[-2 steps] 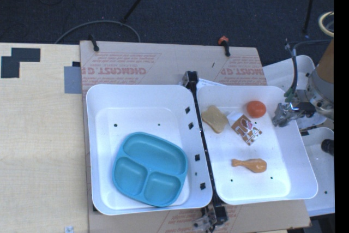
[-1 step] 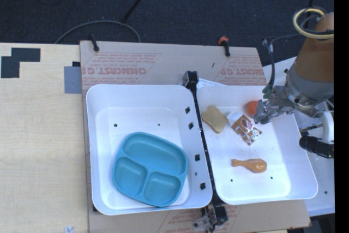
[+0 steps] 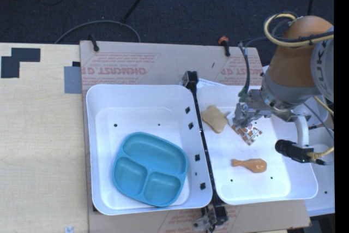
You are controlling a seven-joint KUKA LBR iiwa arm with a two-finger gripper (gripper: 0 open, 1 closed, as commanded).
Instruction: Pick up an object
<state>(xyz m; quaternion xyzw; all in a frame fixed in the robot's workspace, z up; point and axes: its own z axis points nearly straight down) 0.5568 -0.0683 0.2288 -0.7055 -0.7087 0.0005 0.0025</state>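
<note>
The two white bins (image 3: 101,117) look like smooth plastic with a soft shine. The blue tray (image 3: 150,168) in the left bin is smooth plastic too, a bit glossy. Under the bins lies brown cardboard (image 3: 136,65), flat and matt, with red print. The bench (image 3: 38,139) to the left looks like pale wood. The arm's orange band (image 3: 297,60) is smooth and shiny. The far floor (image 3: 163,3) looks like dark, rough carpet.

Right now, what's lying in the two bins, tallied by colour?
Blue: 1, the divided plate in the left bin.
Tan: 2, the bread-like piece and the drumstick-shaped piece in the right bin.
Patterned red and white: 1, the small item under the gripper.
Total: 4
</note>
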